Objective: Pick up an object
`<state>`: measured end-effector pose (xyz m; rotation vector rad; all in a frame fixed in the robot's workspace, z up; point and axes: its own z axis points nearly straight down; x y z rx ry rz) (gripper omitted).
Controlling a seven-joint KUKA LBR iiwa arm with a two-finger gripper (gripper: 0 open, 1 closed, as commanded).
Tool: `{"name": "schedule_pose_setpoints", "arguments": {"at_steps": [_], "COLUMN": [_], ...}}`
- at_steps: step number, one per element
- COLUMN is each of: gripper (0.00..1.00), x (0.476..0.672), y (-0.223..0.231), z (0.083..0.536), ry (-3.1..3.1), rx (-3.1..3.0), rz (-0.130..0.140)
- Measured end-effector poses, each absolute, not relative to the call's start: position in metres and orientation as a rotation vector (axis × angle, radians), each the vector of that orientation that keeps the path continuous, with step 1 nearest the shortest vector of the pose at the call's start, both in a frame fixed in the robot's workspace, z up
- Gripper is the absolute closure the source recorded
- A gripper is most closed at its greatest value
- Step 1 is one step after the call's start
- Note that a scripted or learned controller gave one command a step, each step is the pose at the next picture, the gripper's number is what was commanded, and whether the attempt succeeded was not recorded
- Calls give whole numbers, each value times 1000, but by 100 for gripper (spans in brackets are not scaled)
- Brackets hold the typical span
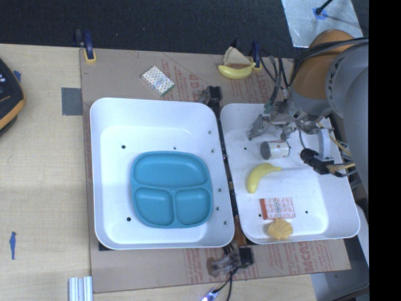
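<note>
Camera view: right bin (332,221) holds the hand (266,130), low at its far end; finger state cannot be determined. Just beside it lies a small grey cylinder (274,149), judged light, rigid, liable to roll; grip across its curved sides

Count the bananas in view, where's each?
2. One banana lies in the right bin, mid-floor. A second banana sits outside on the bench, above the bins. The arm may hide others.
</note>
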<state>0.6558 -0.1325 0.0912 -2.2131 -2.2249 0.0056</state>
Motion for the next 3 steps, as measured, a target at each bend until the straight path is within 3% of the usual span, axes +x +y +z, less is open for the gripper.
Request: {"name": "schedule_pose_setpoints", "arguments": {"at_steps": [1, 2, 3], "gripper": [0, 100, 100], "x": [601, 601, 583], "y": [-112, -113, -51], "z": [92, 103, 192], "ry": [-2224, -2228, -2226], "rx": [-2215, -2213, -2214], "rz": [6, 8, 2]}}
